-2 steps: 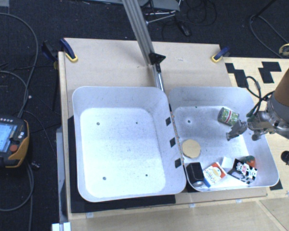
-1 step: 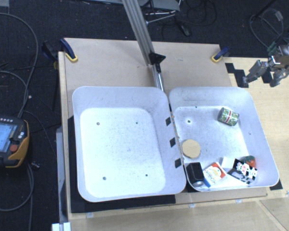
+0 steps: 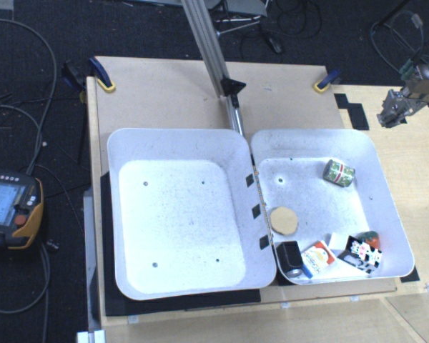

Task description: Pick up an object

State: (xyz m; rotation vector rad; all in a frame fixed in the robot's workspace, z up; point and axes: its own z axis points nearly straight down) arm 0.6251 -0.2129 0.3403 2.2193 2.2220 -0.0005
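Hovering fingers (image 3: 395, 116), opening unclear, green can (image 3: 339, 172) well apart below-left.

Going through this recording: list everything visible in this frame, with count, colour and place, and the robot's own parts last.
white bins: 2, white, side by side on the bench; left, right
small can: 1, green and white, far part of right bin
round disc: 1, tan, right bin near its left wall
black block: 1, black, near-left corner of right bin
small box: 1, orange and white, near edge of right bin
patterned item: 1, black, white and red, near-right corner of right bin
handheld pendant: 1, orange and grey, floor at left
gripper: 1, grey, far right, outside the bins
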